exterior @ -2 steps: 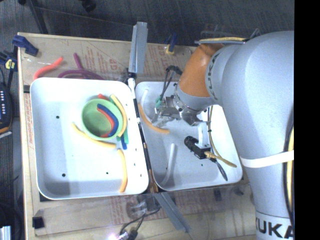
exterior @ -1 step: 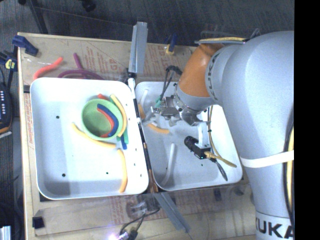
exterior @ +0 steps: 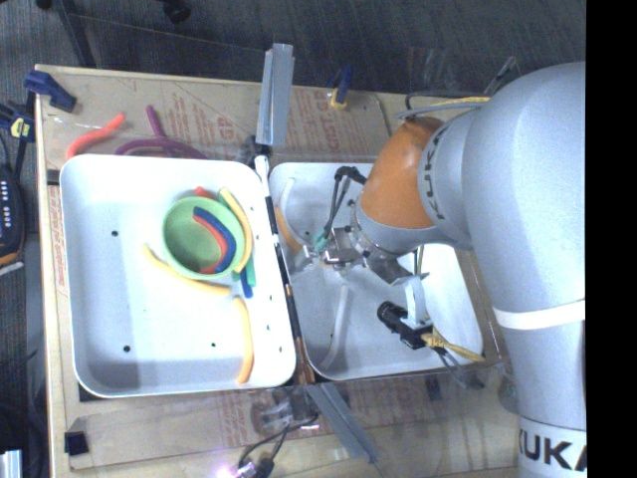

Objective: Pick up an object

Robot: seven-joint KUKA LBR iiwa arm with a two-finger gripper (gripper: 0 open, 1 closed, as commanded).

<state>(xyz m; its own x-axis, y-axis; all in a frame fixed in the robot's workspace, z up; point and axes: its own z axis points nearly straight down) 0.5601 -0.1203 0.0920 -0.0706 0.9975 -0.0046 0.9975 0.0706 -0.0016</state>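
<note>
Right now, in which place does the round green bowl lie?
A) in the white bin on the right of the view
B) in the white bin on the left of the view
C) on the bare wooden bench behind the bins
B: the round green bowl rests inside the left white bin, with yellow strips curling around it.

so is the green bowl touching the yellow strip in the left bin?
Touching. In the camera view the yellow strip curves tight along the green bowl on its right rim, with no bin floor visible between them there.

Bench (exterior: 189, 103) bears left bin (exterior: 100, 297), right bin (exterior: 453, 297).
</note>
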